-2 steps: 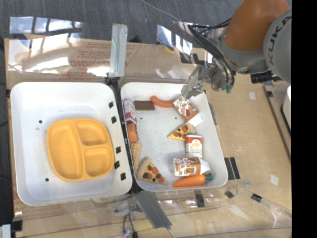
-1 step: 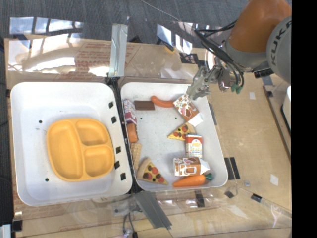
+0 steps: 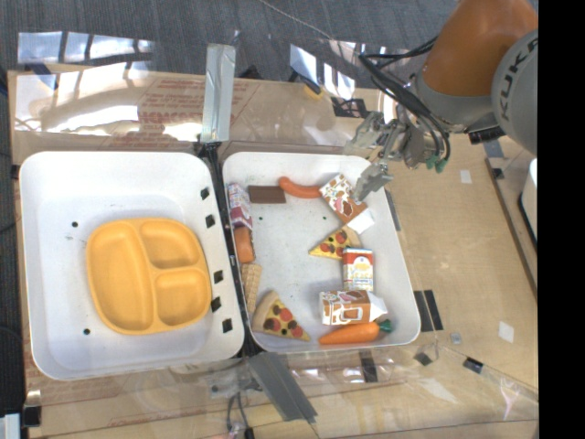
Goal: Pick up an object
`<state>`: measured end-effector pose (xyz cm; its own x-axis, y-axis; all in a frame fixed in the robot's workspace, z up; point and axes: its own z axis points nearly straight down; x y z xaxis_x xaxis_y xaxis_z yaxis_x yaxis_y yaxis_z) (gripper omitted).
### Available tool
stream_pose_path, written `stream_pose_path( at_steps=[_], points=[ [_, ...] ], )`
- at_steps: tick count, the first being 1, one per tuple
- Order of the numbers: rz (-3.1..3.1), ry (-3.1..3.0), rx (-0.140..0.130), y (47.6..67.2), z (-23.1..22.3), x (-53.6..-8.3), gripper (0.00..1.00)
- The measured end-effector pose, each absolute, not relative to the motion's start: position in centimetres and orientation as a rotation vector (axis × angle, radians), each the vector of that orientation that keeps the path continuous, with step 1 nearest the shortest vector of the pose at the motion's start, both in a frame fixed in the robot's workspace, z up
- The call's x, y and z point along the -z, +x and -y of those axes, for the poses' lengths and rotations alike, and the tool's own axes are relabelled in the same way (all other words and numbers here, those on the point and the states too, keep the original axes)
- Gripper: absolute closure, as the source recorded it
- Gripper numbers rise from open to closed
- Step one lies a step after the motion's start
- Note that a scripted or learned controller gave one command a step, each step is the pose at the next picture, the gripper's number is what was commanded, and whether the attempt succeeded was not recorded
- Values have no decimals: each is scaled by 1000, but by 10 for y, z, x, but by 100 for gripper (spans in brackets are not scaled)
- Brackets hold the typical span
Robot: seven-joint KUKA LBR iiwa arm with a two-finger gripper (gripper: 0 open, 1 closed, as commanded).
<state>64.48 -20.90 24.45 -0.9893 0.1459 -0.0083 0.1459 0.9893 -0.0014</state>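
The right bin (image 3: pixel 402 273) holds several toy foods: a sausage (image 3: pixel 300 188), a brown bar (image 3: pixel 267 194), a patterned snack packet (image 3: pixel 338 196), a pizza slice (image 3: pixel 334 243), a small juice carton (image 3: pixel 358 268), a brown-and-white carton (image 3: pixel 345 307) and a carrot (image 3: pixel 352 334). Along its left wall lie a wrapper (image 3: pixel 239 205), a second sausage (image 3: pixel 243 243), a cone (image 3: pixel 251 282) and another pizza slice (image 3: pixel 279 318). My gripper (image 3: pixel 367 165) hangs over the bin's far right corner, just right of the snack packet, open, with nothing between its fingers.
The left bin (image 3: pixel 55 181) carries a yellow divided plate (image 3: pixel 146 274). A taped divider (image 3: pixel 218 90) runs between the bins. The arm with its orange band (image 3: pixel 475 35) and cables reaches in from the upper right. Bare bench (image 3: pixel 466 263) lies to the right.
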Motion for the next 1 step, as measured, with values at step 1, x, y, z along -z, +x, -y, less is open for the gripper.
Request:
stream_pose_path(
  at_steps=[1],
  points=[
    [-3136, 245, 0, 646, 208, -100, 0]
  ],
)
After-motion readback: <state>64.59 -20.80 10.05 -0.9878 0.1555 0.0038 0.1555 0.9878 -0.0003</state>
